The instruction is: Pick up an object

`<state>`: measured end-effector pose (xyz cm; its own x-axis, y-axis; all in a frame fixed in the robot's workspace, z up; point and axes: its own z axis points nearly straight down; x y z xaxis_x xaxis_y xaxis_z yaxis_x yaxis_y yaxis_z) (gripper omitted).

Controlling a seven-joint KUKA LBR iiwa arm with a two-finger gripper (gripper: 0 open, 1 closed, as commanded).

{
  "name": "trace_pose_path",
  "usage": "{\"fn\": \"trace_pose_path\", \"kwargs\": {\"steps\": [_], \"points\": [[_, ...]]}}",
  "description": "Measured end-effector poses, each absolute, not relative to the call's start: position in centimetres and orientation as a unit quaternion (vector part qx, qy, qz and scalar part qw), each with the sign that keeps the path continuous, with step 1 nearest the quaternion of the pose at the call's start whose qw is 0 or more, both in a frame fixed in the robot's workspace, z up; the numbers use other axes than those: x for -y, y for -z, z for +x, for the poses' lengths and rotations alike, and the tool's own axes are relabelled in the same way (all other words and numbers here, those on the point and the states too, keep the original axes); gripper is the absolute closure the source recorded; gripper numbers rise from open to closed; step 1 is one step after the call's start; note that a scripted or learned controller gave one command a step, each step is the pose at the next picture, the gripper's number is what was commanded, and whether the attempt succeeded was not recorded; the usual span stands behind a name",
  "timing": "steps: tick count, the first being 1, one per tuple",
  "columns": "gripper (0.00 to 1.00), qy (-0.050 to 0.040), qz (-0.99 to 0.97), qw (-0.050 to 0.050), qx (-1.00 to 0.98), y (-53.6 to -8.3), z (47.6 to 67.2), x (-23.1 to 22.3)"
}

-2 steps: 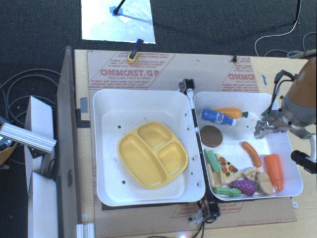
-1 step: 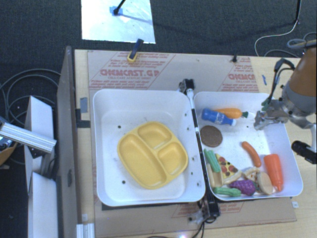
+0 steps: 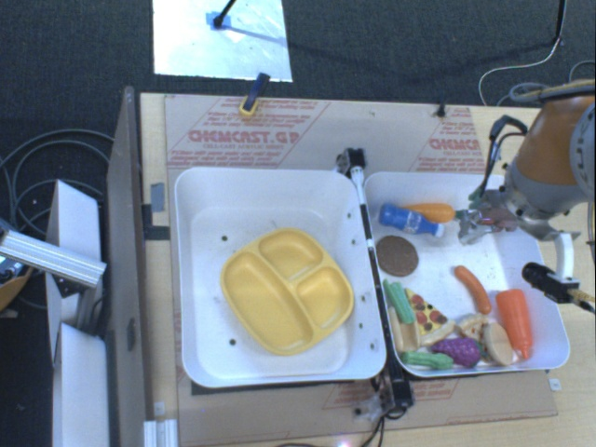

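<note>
**Gripper over the right bin, toy food below**

Gripper [image 3: 472, 223]: hung low above the far part of the right bin [image 3: 559, 347], its metal fingers small and blurred; whether they stood apart or closed could not be told, and nothing was seen between them.

Items in the right bin, near to far:
- Purple grape cluster [image 3: 458, 349] and green bean pod [image 3: 426, 360] at the near wall, well apart from the gripper.
- Orange carrot [image 3: 515, 321] along the right side; beside it pale bread-like pieces [image 3: 488, 335], hard to identify.
- Pizza slice [image 3: 427, 314] with a green piece [image 3: 399, 300] just to its left.
- Red sausage [image 3: 473, 289], mid-bin, near and below the gripper.
- Brown round patty [image 3: 398, 255] by the divider.
- Blue bottle [image 3: 407, 219] touching an orange piece [image 3: 430, 211], just left of the gripper, closest of all.

Left bin [image 3: 200, 250]: held a yellow divided tray [image 3: 287, 290], lying flat.

Arm [image 3: 557, 161]: entered from the right, orange band above a grey wrist, bent downward toward the bin; its upper part was cut off by the frame edge. A black fitting [image 3: 549, 282] projected below the wrist over the bin's right rim.
</note>
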<state>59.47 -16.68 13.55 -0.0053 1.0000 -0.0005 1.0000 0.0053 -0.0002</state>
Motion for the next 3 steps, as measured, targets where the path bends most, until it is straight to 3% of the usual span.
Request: {"fn": "trace_pose_path", "kwargs": {"steps": [1,2,3], "points": [[1.0,0.0,0.706,0.0,-0.709,-11.2,59.2,15.8],[1.0,-0.0007,0.708,0.003,-0.707,-17.5,55.3,18.6],[1.0,0.0006,0.705,-0.001,-0.709,-10.6,57.7,18.7]]}}
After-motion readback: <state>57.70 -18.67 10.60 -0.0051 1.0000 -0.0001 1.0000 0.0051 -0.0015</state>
